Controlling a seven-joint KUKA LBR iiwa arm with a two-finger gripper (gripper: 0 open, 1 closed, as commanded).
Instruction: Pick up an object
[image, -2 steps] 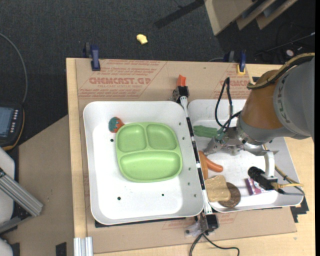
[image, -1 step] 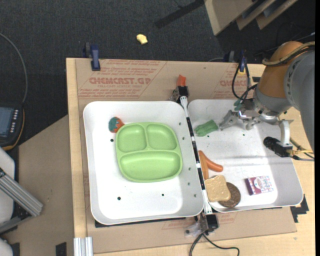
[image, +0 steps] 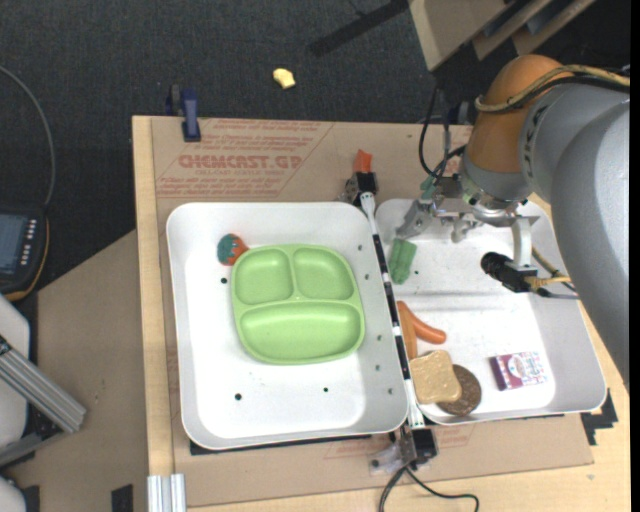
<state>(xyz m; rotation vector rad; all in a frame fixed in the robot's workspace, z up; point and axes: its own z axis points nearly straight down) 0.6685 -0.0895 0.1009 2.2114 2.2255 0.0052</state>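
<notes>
The gripper (image: 420, 222) hovers beside a green block (image: 402, 261), grip state unclear, apparently approaching; next it must descend and close.

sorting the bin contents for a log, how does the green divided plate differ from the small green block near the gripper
The green divided plate is far larger than the green block. The plate is pale lime with three compartments; the block is darker green and plain. The plate lies flat in the middle of the left bin; the block sits in the right bin, against the wall next to the left bin, just below the gripper. Both are green.
</notes>
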